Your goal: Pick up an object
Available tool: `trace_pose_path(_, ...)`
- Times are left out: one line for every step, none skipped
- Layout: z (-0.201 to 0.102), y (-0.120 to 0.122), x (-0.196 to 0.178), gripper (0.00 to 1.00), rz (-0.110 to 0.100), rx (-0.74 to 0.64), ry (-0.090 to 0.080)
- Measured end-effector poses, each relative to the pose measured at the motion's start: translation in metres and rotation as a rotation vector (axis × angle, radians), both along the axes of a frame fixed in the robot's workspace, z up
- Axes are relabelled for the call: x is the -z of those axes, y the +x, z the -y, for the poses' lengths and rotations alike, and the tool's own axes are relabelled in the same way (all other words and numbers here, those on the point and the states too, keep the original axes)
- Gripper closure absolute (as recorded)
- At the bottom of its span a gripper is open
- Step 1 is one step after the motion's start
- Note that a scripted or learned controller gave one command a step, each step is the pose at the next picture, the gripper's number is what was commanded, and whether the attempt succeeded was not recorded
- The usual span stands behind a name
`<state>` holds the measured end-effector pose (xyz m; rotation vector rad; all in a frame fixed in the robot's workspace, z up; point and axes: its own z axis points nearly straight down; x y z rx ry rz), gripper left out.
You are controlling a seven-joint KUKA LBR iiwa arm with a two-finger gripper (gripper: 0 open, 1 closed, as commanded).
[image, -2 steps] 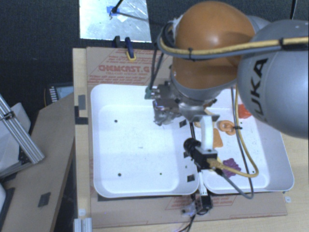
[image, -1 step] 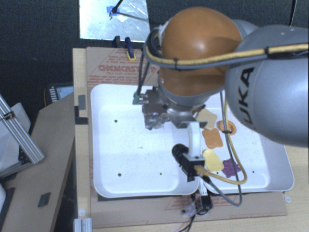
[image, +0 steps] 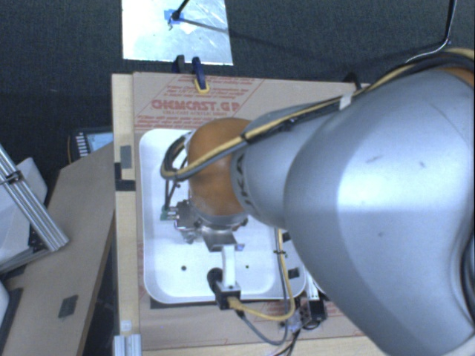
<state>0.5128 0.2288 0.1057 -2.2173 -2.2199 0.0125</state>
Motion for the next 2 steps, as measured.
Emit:
trace_pose_path(0.001, 0.002, -0.018, 1.0, 0.006, 0.002, 0.003)
trace_pose_path(0.001, 0.002, -0.028, 1.0, 0.006, 0.003, 0.004)
